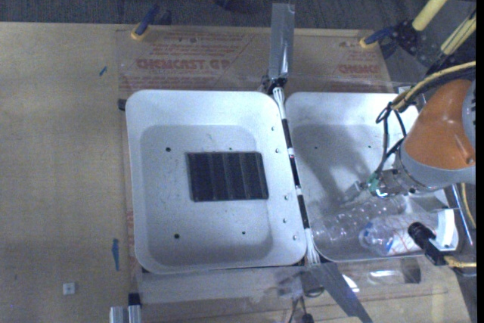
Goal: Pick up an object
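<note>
A: What is there to pick up, and where does it lie?

B: A clear plastic bottle (361, 222), crumpled, with a blue and red label, lies on its side in the right bin (333, 125), at that bin's near right corner.

A: And the gripper?

B: The gripper (376, 185) hangs just above the bottle's far end, below the arm's orange band (442, 136). Whether it touches the bottle cannot be told, and its tips are too blurred against the clear plastic to judge how they stand.

A: What surrounds that?

B: The left bin (151, 117) sits beside the right one, their rims touching. A dark ribbed rectangle (227, 176) lies flat in its middle. Both bins rest on a wooden bench (53, 163).
</note>
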### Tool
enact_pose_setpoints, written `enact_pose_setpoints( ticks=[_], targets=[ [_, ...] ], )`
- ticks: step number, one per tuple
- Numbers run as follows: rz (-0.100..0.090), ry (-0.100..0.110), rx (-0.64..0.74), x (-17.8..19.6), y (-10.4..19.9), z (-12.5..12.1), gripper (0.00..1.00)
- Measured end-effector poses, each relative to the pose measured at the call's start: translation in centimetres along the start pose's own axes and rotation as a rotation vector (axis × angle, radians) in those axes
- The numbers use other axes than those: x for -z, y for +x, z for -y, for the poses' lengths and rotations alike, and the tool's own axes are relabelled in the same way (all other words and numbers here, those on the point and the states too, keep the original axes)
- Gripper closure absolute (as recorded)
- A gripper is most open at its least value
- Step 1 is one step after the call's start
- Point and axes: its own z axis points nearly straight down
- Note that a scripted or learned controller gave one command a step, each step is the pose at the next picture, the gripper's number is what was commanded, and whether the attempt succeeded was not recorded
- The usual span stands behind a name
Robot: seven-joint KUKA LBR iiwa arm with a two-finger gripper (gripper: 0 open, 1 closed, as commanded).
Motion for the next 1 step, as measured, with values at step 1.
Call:
enact_pose_setpoints(
  ticks=[1],
  targets=[
    [0.003,-0.009,-0.003,1.21,-0.17,-0.25,1.0]
  ],
)
